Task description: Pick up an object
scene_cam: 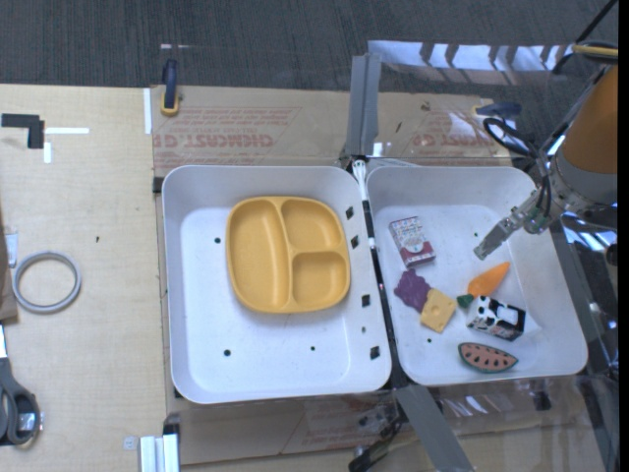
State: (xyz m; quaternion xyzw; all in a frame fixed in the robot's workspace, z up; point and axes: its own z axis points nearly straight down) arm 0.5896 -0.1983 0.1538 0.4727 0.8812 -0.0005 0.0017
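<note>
Gripper (488, 245) hangs over the right bin (550, 357) at frame right, just above the carrot (488, 280); its opening cannot be told. Milk carton (413, 241), grapes (412, 289), cheese (438, 311), cow (495, 318) and watermelon slice (487, 357) lie nearby.

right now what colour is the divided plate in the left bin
Yellow: the divided plastic plate shows best in the camera view.
</note>
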